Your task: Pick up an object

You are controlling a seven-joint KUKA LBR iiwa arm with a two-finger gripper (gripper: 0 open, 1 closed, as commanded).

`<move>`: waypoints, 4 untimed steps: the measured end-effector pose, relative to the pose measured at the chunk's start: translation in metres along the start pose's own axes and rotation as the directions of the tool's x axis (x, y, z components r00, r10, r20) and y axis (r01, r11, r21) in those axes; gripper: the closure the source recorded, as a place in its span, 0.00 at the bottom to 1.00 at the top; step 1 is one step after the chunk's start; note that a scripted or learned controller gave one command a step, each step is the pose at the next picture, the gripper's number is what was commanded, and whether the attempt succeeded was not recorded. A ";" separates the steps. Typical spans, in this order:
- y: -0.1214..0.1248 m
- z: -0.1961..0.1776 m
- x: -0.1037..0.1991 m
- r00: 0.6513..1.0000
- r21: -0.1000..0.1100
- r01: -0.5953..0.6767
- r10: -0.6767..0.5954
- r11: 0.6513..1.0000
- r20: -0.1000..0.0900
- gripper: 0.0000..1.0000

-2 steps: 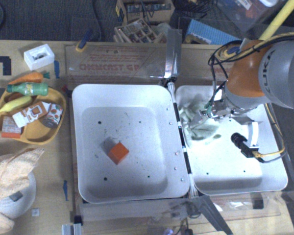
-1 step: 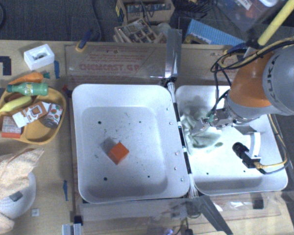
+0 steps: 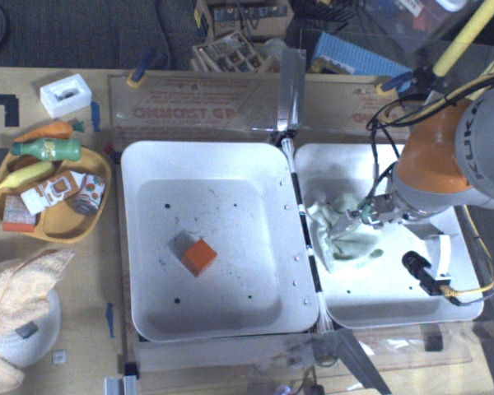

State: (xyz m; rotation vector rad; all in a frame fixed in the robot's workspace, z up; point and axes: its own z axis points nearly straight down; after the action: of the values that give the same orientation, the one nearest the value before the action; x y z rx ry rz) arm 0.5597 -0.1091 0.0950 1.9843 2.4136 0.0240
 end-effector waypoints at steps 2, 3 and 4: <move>-0.037 -0.001 0.016 0.994 -0.002 0.111 -0.111 0.994 0.005 0.00; -0.061 -0.001 0.018 0.998 -0.003 0.067 -0.067 0.998 0.003 0.00; 0.011 0.001 0.003 0.996 0.002 0.085 -0.085 0.996 0.004 0.00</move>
State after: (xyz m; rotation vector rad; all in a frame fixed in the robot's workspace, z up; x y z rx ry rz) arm 0.5702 -0.1037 0.0943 1.8782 2.4939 0.0161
